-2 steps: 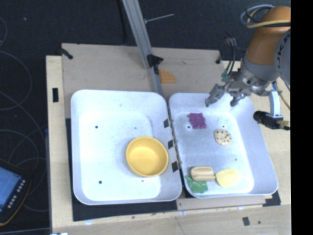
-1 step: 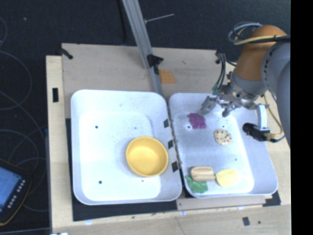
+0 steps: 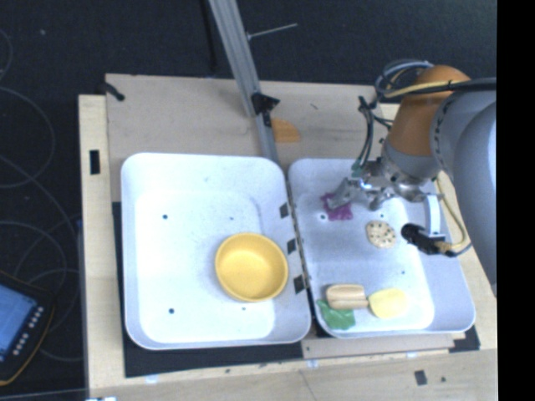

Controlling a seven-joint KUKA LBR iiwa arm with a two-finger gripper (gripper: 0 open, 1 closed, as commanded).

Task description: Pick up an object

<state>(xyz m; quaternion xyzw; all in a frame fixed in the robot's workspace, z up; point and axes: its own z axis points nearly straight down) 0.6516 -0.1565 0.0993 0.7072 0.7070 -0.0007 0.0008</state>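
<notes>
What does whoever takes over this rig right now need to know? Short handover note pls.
Gripper: low in the right bin, at the purple object near the bin's far left side. Can't confirm a grasp.
Also in the right bin: round cookie-like piece mid-bin; tan block, yellow piece and green piece along the near edge.
Left bin: yellow bowl.
Done: arm has reached the purple object.
Left: secure a grasp and lift; nothing is visibly picked up yet.
</notes>
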